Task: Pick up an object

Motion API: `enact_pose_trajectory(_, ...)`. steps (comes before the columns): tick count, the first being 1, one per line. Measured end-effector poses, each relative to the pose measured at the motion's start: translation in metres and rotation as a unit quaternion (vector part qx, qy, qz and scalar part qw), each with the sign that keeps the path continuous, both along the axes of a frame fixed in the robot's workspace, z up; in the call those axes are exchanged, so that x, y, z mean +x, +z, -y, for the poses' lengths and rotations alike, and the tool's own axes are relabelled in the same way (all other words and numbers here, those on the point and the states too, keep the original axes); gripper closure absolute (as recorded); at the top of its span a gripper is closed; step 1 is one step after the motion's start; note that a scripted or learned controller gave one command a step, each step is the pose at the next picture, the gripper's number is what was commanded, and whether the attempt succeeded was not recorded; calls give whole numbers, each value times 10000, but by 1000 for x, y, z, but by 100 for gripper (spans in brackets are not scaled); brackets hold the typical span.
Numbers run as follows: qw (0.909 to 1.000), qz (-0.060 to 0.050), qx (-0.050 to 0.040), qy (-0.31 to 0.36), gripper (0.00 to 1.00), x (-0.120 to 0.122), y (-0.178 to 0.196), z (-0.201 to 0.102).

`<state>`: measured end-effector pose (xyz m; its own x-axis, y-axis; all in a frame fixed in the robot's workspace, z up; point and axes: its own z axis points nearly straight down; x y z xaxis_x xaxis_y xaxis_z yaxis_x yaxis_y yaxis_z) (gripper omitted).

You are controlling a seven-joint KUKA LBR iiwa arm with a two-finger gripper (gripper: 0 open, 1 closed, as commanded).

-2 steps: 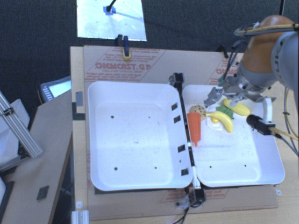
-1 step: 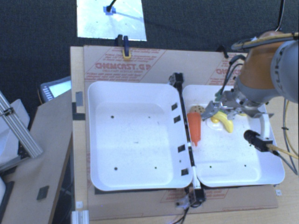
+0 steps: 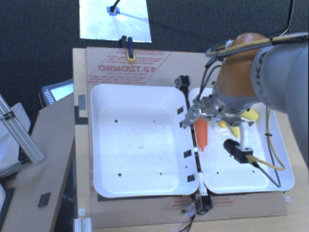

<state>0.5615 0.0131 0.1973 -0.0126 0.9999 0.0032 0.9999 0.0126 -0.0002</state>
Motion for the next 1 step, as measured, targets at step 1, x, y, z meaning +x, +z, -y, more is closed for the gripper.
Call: enact_pose_trajectory(1,10000,13,-11,-34,100,1,10,6)
